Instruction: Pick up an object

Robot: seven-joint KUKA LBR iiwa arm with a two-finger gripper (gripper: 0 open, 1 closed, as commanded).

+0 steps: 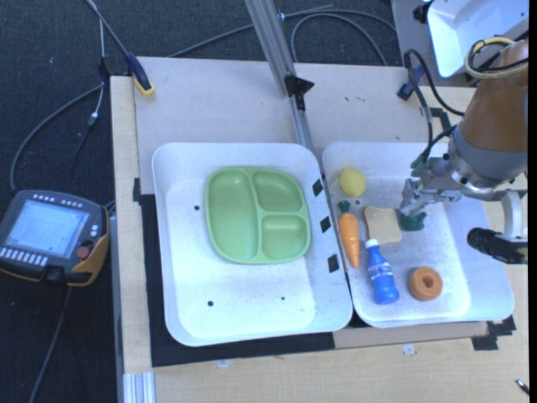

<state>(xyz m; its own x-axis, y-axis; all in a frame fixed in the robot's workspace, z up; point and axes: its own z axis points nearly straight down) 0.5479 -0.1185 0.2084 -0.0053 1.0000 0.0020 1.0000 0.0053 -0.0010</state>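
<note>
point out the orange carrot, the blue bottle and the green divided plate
Orange toy carrot [351, 238], camera view, point on the middle of its orange body.
Blue plastic bottle with white cap [383, 279], camera view, point on its blue body.
Green divided plastic plate [257, 214], camera view, point on the ridge between compartments.

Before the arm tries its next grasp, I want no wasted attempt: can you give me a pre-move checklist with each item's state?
1. End effector over the right bin: ok.
2. Something teal-green sits at its tip, beside the bread slice; whether it is gripped: cannot tell.
3. Carrot, blue bottle and bread slice crowd together; room for a clean grasp: not ok.
4. Doughnut lies apart, reachable: ok.
5. Lemon lies near the bin's far corner, apart: ok.
6. Green divided plate lies flat in the left bin: ok.
</note>
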